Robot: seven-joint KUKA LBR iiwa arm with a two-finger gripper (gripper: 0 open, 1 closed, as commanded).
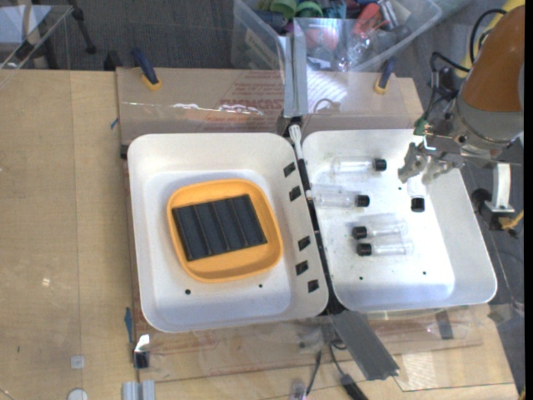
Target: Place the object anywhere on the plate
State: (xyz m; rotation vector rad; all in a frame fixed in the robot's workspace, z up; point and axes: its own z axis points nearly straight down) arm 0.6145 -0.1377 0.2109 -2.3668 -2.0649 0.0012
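I have the two white bins side by side on the bench (pixel 67 223), and the split makes sense: the left bin (pixel 150 161) carries only the orange plate (pixel 223 228), lying flat with a dark ribbed insert in its middle, so the target is unobstructed from above. The right bin (pixel 466 257) is the supply side, with several clear vials with black caps lying on their sides. One (pixel 356 166) lies near the top, one (pixel 340 197) just below it, and two more (pixel 385 237) sit close together lower down. A small black cap-like piece (pixel 417 204) lies apart, near the pincer.

The pincer (pixel 419 167) hangs over the upper right part of the supply bin, reaching in from the right, close above that loose black piece. I cannot tell how its fingers stand, and I see nothing clearly between them. My judgement: no object has reached the plate yet, and I am at the picking stage
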